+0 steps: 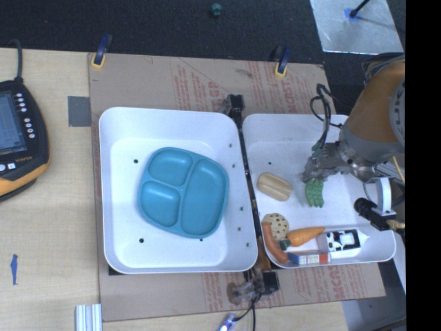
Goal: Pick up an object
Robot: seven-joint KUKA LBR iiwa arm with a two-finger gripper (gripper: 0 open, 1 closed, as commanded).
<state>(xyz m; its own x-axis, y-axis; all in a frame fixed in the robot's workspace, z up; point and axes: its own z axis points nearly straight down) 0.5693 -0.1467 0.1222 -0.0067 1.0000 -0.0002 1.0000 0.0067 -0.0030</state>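
The left bin (117,185) holds a blue plate (183,192). The right bin (275,129) holds a tan bread roll (274,186), a cookie (275,223), a carrot (305,236) and a green toy (315,193). The gripper (318,174) is right above the green toy; I cannot tell how its jaws stand.

Even, diffuse overhead lighting; both white bins (110,185) render bright without blown highlights. Soft, short shadows fall along the inner bin walls and beneath the blue plate (183,192). A pale reflective sheet (351,16) at upper right shows mild glare. Focus is slightly soft throughout; the dark floor at the top lacks detail.
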